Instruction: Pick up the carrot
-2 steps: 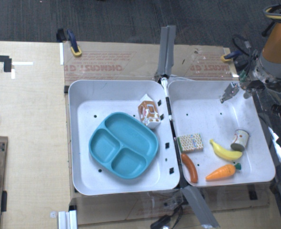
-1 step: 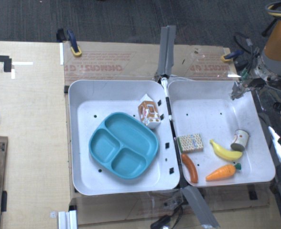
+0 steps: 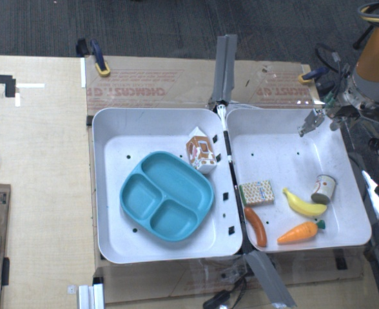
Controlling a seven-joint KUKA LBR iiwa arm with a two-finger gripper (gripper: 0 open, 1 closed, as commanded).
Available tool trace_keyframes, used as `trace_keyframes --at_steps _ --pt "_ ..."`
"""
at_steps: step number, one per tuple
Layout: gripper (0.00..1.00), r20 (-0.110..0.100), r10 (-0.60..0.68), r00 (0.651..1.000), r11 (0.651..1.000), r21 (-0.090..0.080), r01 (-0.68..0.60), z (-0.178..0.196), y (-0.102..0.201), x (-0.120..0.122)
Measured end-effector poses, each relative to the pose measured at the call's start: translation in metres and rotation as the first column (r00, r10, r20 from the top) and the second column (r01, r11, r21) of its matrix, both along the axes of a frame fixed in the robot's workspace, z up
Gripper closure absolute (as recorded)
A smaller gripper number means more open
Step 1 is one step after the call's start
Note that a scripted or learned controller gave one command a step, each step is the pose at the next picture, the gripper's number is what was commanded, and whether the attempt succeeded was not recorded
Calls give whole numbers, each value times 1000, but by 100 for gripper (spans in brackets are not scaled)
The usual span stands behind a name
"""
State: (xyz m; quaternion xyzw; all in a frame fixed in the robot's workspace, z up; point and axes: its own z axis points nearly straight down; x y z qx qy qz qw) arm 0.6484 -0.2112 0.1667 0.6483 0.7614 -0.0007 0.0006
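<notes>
Claw [image 3: 315, 122] sits up by the right bin's far rim, can't tell its state, so drop straight over the carrot [image 3: 299, 232], avoiding the banana [image 3: 303, 203].

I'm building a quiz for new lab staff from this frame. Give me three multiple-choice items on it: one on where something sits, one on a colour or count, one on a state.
1. Where does the carrot lie?
A. On the blue plate
B. Near the front edge of the right bin
C. On the bench outside both bins

2. How many compartments does the blue plate have?
A. Two
B. Three
C. Five

3. How does the end effector stand to the carrot?
A. Over the right bin's far edge, well apart from it
C. Touching it
B. Lifting it above the left bin

Answers: 1 B, the carrot rests in the right bin just in front of the banana. 2 B, one long section and two smaller ones show. 3 A, the end effector is up by the far rim while the carrot lies at the front.
</notes>
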Motion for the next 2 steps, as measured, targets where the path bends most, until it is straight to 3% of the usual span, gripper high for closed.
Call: trace_keyframes --at_steps 1,2 --pt "0 0 244 970 970 2 -244 -61 10 -43" --pt "0 3 24 1000 1000 11 -24 -74 -3 -53"
